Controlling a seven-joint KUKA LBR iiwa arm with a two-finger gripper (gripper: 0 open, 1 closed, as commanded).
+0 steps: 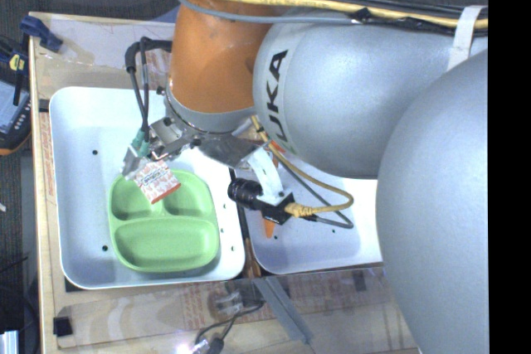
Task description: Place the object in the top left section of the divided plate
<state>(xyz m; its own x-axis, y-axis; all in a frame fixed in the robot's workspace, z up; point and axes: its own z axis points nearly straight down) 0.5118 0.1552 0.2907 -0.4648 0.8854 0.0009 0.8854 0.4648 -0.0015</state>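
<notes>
One arm over left bin point(66, 178) | gripper point(143, 155) at green divided plate's point(162, 240) upper edge | red-white packet point(156, 182) over top sections, jaw grip cannot tell | step: placing | next: settle packet top-left, release

Grey arm point(398, 145) enters from right, fills right half of view. Orange band point(220, 46) above wrist, wrist angled down-left. End effector point(143, 155) low, at lower-left of wrist. Cables point(332, 6) run along arm's upper side; fingers too obscured to judge.
</notes>
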